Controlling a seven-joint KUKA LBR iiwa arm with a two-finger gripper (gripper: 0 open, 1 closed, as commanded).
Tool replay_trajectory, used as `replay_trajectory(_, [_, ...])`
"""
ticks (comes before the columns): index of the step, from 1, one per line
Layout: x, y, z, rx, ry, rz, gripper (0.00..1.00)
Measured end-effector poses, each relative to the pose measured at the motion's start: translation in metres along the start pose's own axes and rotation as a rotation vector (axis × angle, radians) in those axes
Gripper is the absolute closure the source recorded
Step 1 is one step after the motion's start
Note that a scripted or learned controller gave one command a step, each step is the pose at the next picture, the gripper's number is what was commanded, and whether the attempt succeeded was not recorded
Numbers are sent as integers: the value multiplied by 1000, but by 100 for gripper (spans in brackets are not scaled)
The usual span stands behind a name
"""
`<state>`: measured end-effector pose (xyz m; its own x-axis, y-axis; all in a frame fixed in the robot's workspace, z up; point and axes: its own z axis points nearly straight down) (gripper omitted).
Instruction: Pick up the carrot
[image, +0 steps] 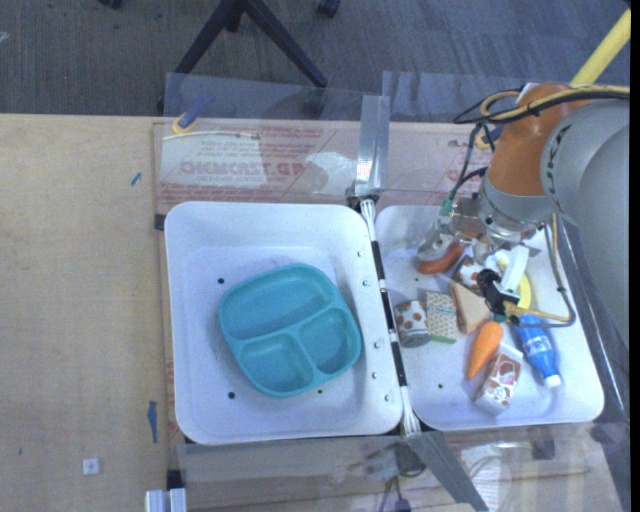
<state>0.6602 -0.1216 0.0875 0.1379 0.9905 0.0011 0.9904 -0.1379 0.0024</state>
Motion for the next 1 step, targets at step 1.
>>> replay_trajectory(1, [0,1,-12,-5,2,2,100])
